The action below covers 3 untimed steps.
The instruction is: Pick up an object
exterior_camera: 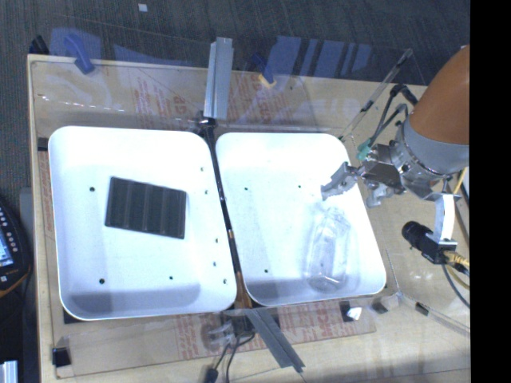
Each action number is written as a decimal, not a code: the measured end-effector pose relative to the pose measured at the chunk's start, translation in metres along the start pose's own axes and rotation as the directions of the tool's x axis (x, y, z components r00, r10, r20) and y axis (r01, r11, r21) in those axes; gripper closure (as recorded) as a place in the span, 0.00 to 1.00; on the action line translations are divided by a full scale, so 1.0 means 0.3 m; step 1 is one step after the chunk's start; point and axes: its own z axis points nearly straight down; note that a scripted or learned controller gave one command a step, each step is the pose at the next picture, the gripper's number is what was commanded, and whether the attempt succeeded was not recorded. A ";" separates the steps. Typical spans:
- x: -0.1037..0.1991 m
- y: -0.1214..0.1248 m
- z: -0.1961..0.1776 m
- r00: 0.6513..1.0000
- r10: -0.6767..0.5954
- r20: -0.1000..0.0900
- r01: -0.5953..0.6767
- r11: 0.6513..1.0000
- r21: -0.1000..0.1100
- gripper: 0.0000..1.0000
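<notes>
Clear object [327, 247]: a see-through plastic thing, perhaps a bottle, lying in the right bin towards its near right corner, long axis running roughly from far to near.
Right bin [263, 214]: white and shallow, holding the clear object.
Gripper [338, 181]: above the right bin's far right part, just beyond the clear object's far end, pointing left; nothing shows between its tips, and whether they are apart or together cannot be told.
Arm [435, 134]: grey with an orange section, reaching in from the right edge.
Dark pad [147, 207]: a flat, ribbed rectangle lying in the left bin, slightly tilted.
Left bin [72, 270]: white, beside the right bin, their inner rims touching.
Bench [120, 94]: pale wood under both bins.
</notes>
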 end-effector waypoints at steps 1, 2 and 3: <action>-0.002 0.025 -0.104 1.000 -0.031 0.000 0.031 1.000 -0.003 0.00; -0.001 0.066 -0.140 0.992 -0.130 0.001 0.130 0.992 -0.005 0.00; -0.001 0.066 -0.140 0.992 -0.130 0.001 0.130 0.992 -0.005 0.00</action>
